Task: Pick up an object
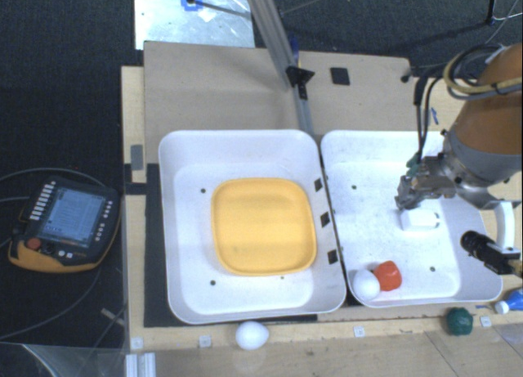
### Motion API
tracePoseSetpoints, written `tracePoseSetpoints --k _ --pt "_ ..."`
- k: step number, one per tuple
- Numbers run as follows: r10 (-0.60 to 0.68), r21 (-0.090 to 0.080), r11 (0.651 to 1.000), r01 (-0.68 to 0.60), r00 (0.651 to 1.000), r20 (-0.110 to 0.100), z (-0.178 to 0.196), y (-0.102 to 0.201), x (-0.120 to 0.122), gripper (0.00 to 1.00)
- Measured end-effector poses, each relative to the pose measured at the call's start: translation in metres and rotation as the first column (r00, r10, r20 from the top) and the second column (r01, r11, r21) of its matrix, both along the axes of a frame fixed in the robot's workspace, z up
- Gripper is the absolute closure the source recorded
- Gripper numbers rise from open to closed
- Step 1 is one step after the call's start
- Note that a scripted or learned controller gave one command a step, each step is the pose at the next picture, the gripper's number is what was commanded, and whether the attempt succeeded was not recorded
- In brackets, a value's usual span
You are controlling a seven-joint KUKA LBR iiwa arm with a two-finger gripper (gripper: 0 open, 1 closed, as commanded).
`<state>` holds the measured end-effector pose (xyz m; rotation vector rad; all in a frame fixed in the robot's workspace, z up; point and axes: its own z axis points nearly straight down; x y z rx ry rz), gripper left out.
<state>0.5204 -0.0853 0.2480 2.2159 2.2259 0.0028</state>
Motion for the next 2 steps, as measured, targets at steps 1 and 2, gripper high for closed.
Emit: tracePoseSetpoints --k 1,2 --pt "0.001 0.000 1.000 -0.001 1.000 0.000 0.006 0.049 0.025 1.00" --pt "-0.001 0.000 1.000 0.001 1.000 -0.002 -0.007 0.086 0.051 1.00"
